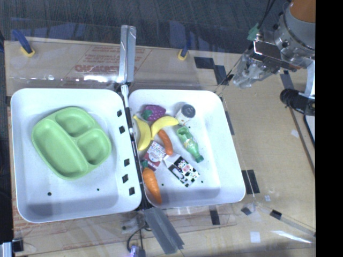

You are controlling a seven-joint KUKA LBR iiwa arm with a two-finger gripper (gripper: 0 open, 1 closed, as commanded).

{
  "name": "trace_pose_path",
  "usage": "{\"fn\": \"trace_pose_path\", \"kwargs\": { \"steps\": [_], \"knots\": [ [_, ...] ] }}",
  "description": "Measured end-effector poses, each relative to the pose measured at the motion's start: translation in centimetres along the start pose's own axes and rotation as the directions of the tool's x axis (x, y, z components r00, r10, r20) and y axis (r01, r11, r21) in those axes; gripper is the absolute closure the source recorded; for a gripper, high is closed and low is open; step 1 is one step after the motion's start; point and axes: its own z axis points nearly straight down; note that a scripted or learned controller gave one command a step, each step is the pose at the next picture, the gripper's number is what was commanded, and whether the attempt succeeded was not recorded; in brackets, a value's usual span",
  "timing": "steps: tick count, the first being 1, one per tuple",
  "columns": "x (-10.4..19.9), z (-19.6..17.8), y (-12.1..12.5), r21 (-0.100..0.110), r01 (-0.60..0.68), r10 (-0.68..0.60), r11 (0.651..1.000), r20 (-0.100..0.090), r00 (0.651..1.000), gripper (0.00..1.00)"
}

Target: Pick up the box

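The box is a small black-and-white patterned carton lying flat near the front of the right bin. A second small carton, white with red print, lies just left of it. My gripper hangs above the bench beyond the right bin's far right corner, well away from the box, with nothing visible between its fingers.
Also in the right bin: two bananas, two carrots, a green bottle, purple grapes, a small round jar. The left bin holds a green divided plate. A metal divider bar stands between the bins.
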Motion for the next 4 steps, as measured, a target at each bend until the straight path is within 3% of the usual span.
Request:
{"fn": "trace_pose_path", "kwargs": {
  "steps": [3,4],
  "knots": [
    [0.7,-3.0,0.2,0.004,0.031,-0.031,1.000,0.004,1.000,1.00],
    [4.0,0.1,-5.6,0.003,0.134,-0.134,0.991,-0.001,0.991,1.00]
  ]
}}
